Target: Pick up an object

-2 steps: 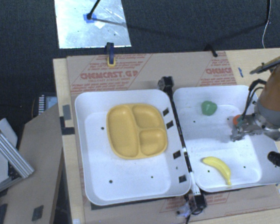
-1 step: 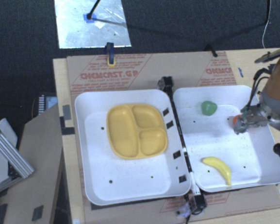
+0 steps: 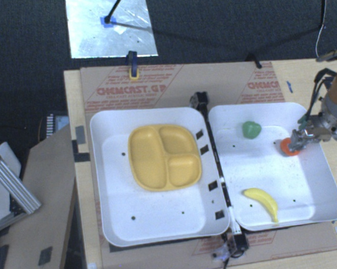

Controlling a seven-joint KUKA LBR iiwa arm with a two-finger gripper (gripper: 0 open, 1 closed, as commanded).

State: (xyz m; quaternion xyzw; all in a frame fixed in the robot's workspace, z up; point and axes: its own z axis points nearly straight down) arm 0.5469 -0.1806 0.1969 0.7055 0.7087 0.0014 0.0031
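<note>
You are at the grasp step. The gripper (image 3: pixel 296 141) sits low at the right edge of the right bin (image 3: pixel 292 208), right over an orange object (image 3: pixel 287 147) that peeks out beneath it, near that edge and about midway along it. You cannot tell from this slant whether the gripper is apart, together, or clamped on the orange piece; the metal parts cover most of it and only its left rim shows.

Two other candidates lie in the same bin: a green object (image 3: pixel 251 129) toward the far edge, well apart from the gripper, and a banana (image 3: pixel 263 202) near the front edge. The left bin (image 3: pixel 115 223) carries a yellow tray (image 3: pixel 163 156) with three compartments, nothing in them.

Judging by the pose, the orange piece is the target. Your next move calls for a firm close on it, then a straight lift clear of the bin's right wall. Watch the lift: if the piece stays on the floor, the try has failed.
</note>
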